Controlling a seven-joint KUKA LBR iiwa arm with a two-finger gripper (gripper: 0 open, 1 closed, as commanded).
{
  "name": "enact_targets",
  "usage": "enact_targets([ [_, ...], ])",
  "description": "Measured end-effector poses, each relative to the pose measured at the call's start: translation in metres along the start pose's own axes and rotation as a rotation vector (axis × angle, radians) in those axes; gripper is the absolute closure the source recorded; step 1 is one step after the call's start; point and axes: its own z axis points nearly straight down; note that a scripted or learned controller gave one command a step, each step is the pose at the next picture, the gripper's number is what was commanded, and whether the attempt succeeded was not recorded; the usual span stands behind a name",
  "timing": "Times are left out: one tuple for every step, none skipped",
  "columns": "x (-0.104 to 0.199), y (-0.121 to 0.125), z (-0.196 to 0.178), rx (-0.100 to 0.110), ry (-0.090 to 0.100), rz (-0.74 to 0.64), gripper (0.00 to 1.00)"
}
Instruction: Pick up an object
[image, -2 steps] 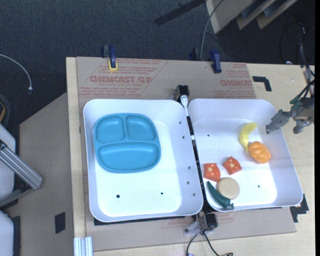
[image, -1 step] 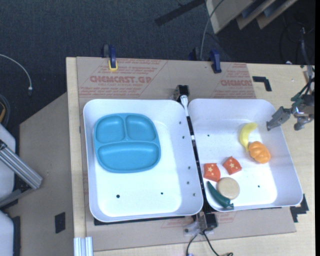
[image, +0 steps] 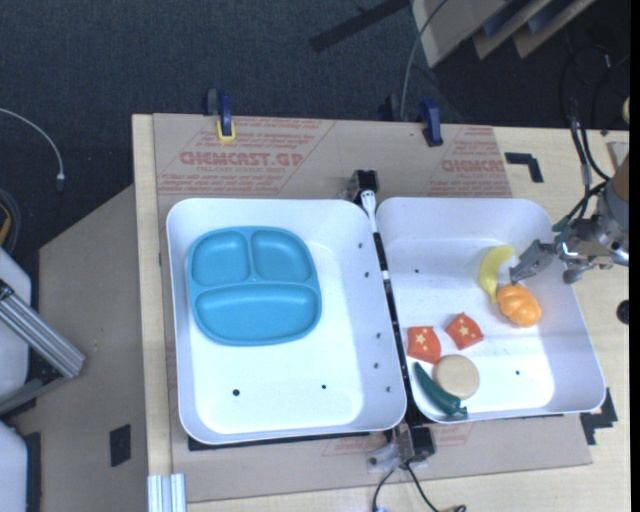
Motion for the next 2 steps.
enact_targets([
  [0.001,0.007,0.061,0.000,0.000,0.000,0.00],
  [0.002,0.006,0.106,-0.001,-0.001,0.000,0.00],
])
